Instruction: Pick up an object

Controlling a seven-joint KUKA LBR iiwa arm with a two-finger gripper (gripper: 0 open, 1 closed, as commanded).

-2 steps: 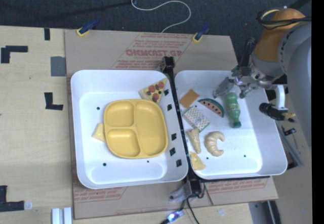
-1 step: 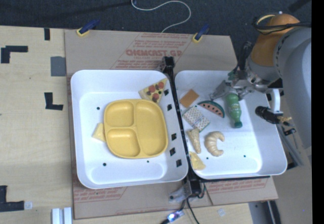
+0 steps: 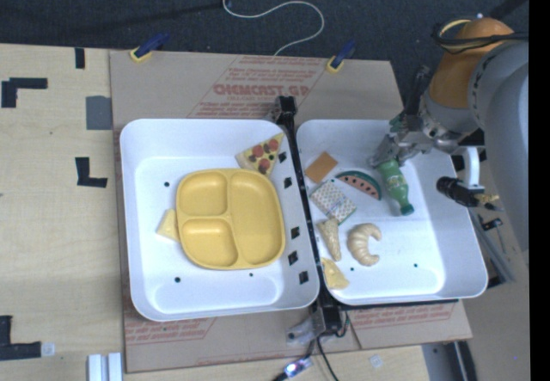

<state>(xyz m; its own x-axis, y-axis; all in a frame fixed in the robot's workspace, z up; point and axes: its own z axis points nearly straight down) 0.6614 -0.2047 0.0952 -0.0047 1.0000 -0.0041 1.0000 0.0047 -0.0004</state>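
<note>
Reaching into the right bin (image 3: 430, 280), the gripper (image 3: 397, 152) hangs at the neck end of a green toy bottle (image 3: 395, 186) lying beside a watermelon slice (image 3: 359, 184); finger state cannot be told; nothing looks lifted yet, so the pick itself likely remains; croissant (image 3: 364, 243) sits nearby.
</note>
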